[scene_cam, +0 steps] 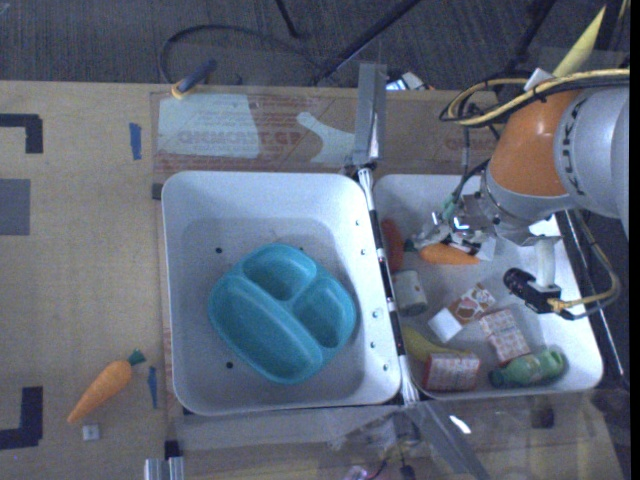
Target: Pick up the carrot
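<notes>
An orange carrot [449,255] lies in the right bin [585,368], near its upper middle. My gripper [458,236] hangs directly over it, touching or nearly touching its top side; the grey arm with its orange band [530,158] comes in from the upper right and hides the gripper's upper part. A second carrot [100,389], orange with a green top, lies on the bench outside the bins at the lower left, far from the gripper.
The left bin [190,208] holds a teal divided plate [283,311]. In the right bin lie a red item [391,243], a grey can [408,291], a white cube [443,324], a banana [422,344], small boxes [505,334] and a green bottle [528,368].
</notes>
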